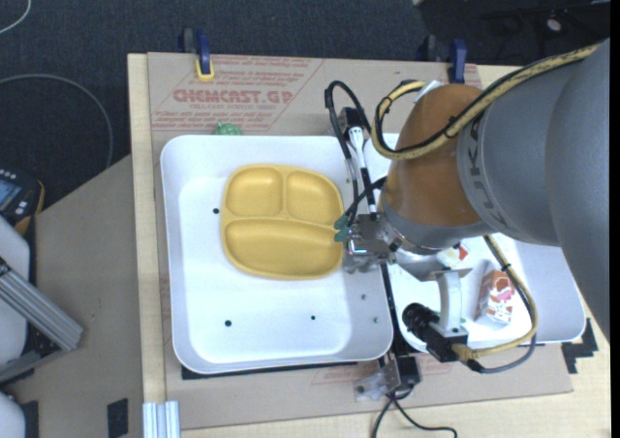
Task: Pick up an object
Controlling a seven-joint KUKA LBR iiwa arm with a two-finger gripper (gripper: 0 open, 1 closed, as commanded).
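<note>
Now gripper [351,237] at the yellow plate's [281,221] right rim; finger state can't be told. Plate lies far in the left bin [184,262]; near floor open.

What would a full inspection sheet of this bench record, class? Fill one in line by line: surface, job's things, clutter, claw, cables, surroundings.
Surface: brown board bearing two shallow white bins, the left bin and the right bin.
Job's things: yellow divided plate lying flat in the left bin; small packet in the right bin.
Clutter: small green item on the board behind the left bin.
Claw: claw at the plate's right edge; finger state cannot be told.
Cables: black and yellow cables looping over the arm's orange band.
Surroundings: dark carpet; clamps at the board's far edge.
</note>
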